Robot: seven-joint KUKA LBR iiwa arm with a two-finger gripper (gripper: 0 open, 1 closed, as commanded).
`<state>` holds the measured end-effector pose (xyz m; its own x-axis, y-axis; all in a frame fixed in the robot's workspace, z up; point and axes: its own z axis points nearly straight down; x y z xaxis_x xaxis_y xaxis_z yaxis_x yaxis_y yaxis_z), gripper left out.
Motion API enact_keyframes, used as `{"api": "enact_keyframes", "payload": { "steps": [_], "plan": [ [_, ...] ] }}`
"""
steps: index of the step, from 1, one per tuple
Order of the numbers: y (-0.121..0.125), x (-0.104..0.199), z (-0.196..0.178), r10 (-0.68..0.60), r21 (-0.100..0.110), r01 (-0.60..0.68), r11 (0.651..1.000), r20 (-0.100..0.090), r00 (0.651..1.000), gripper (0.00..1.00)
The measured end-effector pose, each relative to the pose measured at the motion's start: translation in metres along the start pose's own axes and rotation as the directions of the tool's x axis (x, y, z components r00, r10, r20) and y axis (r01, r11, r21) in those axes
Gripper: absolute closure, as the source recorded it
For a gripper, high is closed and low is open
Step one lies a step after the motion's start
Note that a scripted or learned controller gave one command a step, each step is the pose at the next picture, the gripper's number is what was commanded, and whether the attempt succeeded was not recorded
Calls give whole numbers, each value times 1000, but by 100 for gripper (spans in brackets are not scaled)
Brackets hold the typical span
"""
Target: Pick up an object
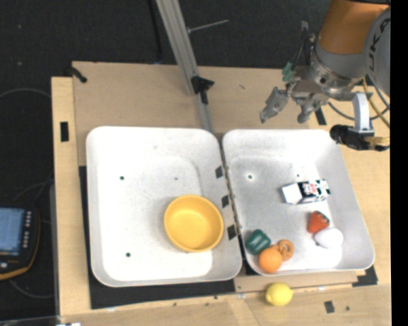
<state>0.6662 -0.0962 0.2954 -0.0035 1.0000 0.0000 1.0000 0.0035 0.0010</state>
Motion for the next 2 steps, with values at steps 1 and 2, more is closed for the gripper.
{"api": "enact_keyframes", "payload": {
  "steps": [1, 2],
  "plan": [
    [0, 0, 0, 0, 0, 0, 1000, 1, 1000, 0],
    [3, 2, 43, 1, 4, -1, 1000, 4, 1000, 0]
  ]
}}
